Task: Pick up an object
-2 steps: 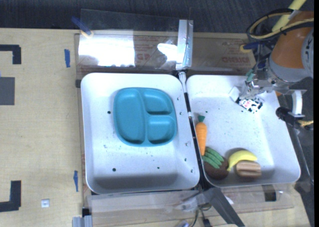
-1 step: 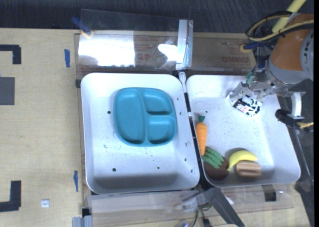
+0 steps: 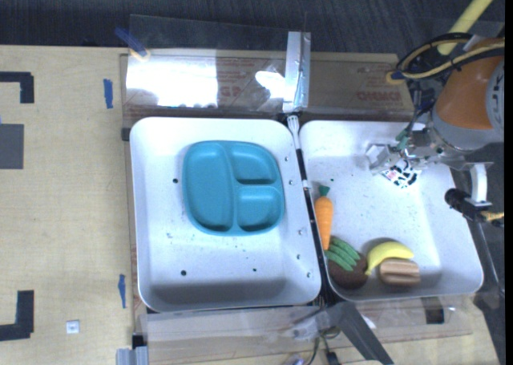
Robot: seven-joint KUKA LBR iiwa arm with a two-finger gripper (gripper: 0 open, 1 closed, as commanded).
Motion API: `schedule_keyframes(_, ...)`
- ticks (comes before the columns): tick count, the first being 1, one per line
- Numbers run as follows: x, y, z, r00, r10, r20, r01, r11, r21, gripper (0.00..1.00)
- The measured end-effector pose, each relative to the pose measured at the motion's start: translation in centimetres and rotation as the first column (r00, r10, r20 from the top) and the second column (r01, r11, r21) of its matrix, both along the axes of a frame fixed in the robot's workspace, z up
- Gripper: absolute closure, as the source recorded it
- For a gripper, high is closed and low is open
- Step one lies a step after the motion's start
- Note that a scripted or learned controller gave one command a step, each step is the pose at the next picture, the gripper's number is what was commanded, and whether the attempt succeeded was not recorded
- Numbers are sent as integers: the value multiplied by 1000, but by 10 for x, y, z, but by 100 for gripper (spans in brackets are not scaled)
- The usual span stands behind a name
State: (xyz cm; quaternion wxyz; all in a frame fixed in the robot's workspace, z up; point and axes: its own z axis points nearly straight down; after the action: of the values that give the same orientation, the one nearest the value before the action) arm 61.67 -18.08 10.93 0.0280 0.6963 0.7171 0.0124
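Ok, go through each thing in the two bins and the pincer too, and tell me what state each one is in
blue divided plate: flat in the left bin, nothing on it.
carrot: lying along the right bin's left wall.
green toy food: lying just below the carrot.
banana: lying on a brown bun-like piece.
pincer: over the right bin's upper part, apart from the food.

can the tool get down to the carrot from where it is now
Probably yes. The tool sits over the upper part of the right bin, and the carrot lies along that bin's left wall with nothing on top. The wall beside it may crowd the grip.
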Motion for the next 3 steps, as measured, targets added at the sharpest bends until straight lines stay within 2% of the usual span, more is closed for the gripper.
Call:
schedule_keyframes(1,4,-5,-1,997,-72,-3,72,997,14,0)
schedule_keyframes(2,-9,-6,0,993,-117,-1,117,993,13,0)
schedule_keyframes(3,5,-6,-2,994,-108,-17,108,994,10,0)
